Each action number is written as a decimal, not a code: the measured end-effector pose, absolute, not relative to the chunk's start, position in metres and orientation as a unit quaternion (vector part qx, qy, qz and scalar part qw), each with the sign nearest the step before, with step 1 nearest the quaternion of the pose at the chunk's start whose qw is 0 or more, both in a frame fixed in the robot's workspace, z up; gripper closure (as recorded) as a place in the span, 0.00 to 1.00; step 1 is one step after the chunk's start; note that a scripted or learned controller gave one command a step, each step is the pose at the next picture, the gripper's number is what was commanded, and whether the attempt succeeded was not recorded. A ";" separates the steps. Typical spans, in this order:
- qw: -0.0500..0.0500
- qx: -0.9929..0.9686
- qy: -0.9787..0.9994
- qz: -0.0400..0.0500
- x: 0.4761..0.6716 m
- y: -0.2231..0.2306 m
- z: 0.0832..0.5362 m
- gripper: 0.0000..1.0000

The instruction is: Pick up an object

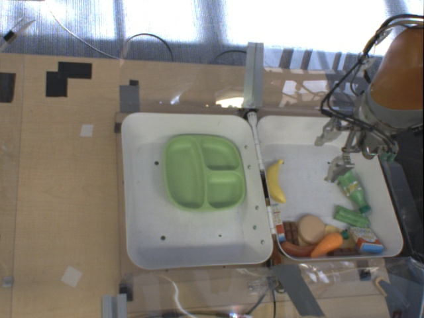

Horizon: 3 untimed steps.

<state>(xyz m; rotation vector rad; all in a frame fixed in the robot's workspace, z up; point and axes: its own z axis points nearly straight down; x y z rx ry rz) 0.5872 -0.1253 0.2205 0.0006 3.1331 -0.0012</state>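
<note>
- Camera view is showing a green packet (pixel 353 192) lying in the right bin (pixel 301 171), its long axis slanting from upper left to lower right.
- Gripper (pixel 339 169) is hovering at the packet's upper end; whether its fingers are touching or gripping it cannot be told.
- Banana (pixel 275 181) is lying near the bin's left wall.

My bench (pixel 59 197) is pale wood w/ a visible grain, seams running across it. Black square marks (pixel 66 77) sit on its far left, plus small grey tape bits (pixel 87 130) nearby. Beyond the far edge, a blue-grey woven floor (pixel 165 12) w/ bright light patches (pixel 305 5) washing it out. Thin cables (pixel 149 38) loop over the bench's back edge. Grey metal brackets (pixel 129 98) stand on the bench top.
</note>
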 end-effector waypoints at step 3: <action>0.013 0.096 0.995 -0.002 0.636 -0.204 0.108 1.00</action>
